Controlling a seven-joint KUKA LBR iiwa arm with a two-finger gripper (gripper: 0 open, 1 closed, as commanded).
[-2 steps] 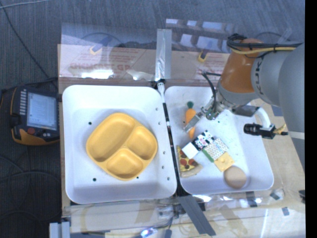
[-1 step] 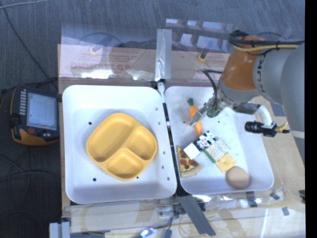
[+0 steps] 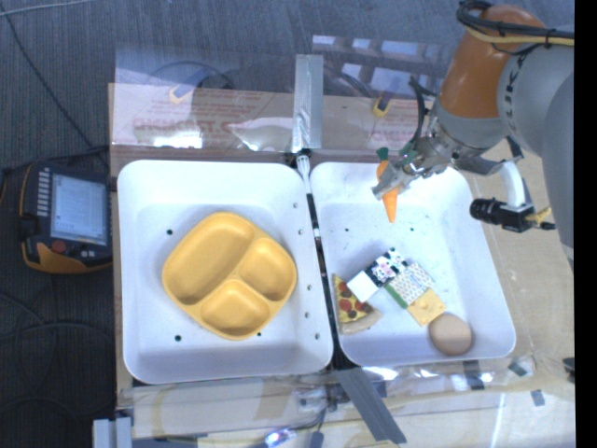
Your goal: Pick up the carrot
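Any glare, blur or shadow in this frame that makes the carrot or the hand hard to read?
Camera view: even overhead light and soft shadows; the white right bin is bright, yet the carrot stands out sharply against it. The hand looks slightly soft at the carrot's top, so the contact there is hard to judge. Glare falls on the clear plastic sheet behind the bins.

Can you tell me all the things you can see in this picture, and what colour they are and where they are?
carrot: one, orange, hanging over the back of the right bin, between the gripper's fingers
yellow tray: one, yellow, three compartments, middle of the left bin
pizza slice: one, red and tan, front left of the right bin
egg: one, tan, front right corner of the right bin
patterned box: one, black and white, beside the pizza slice
bins: two, white, side by side
handheld screen: one, orange and black, left of the bench
gripper: one, grey, over the right bin
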